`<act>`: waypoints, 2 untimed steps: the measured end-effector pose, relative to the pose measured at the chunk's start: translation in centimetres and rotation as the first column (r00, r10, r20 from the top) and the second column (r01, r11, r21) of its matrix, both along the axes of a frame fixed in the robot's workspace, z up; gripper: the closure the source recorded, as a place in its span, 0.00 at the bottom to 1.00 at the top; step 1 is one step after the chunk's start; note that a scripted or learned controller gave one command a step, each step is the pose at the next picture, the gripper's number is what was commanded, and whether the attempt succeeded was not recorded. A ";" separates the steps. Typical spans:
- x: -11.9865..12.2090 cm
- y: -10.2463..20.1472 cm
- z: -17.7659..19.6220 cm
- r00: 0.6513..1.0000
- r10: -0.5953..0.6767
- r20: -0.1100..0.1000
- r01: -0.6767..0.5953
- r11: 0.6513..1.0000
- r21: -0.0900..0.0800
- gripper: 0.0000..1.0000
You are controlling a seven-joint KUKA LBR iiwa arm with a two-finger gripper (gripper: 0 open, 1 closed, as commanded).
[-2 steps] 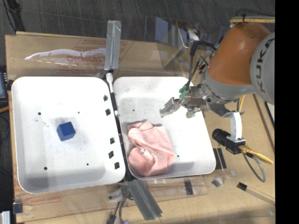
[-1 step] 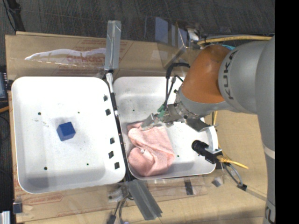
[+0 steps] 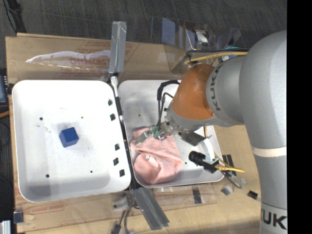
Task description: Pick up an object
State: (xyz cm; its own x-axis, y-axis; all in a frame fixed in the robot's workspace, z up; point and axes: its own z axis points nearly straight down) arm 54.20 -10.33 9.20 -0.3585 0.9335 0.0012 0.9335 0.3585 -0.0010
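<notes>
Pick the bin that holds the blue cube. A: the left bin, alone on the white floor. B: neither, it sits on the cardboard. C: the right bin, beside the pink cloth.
A: the blue cube sits by itself in the left bin, while the pink cloth lies in the right bin.

Gripper down on pink cloth, right bin

This looks like a robot lab. A big grey robot arm reaches in from the right over two white bins. The bins sit on a taped cardboard bench, with dark carpet at the far side.
</notes>
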 end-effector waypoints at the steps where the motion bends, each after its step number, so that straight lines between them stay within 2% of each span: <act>1: 3.7 0.3 0.1 1.000 0.005 0.001 -0.005 1.000 -0.001 0.00; 2: 3.7 0.3 0.1 1.000 0.005 0.001 -0.005 1.000 -0.001 0.00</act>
